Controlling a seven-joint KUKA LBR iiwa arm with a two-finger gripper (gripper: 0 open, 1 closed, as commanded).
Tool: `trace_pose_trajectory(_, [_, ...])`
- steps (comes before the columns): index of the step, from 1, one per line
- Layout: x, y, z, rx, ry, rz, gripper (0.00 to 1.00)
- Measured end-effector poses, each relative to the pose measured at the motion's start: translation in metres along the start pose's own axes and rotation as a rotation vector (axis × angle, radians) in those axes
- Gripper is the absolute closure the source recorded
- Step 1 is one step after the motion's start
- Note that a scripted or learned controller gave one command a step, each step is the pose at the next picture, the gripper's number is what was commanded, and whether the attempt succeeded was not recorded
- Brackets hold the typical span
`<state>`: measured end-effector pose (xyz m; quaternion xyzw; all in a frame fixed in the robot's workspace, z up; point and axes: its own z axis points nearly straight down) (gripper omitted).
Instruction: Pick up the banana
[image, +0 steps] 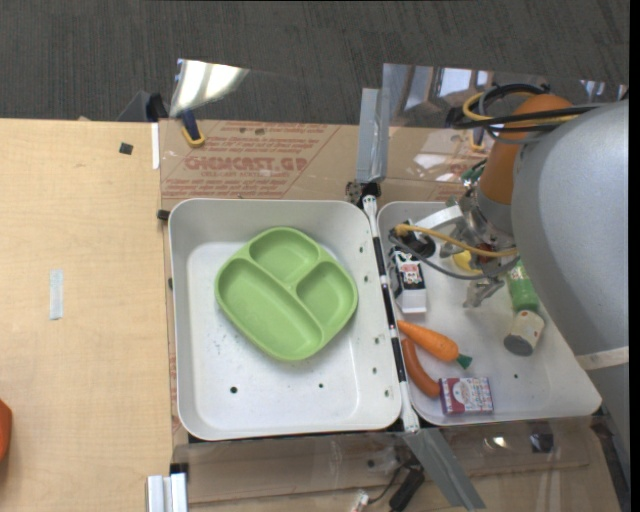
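Tool (478, 272) lowered over the banana (462, 262) in the right bin (560, 385); whether it is open or closed cannot be told.

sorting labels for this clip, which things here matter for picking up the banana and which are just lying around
Belong to the job:
banana, partly hidden under the gripper
gripper, over it in the right bin

Just lying about:
green divided plate in the left bin
carrot
green bottle
small pink carton
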<state>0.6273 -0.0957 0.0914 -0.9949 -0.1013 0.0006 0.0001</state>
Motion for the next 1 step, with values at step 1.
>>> trace_pose_trajectory(1, [0.0045, -0.0021, -0.0002, -0.001, -0.001, -0.104, 0.00])
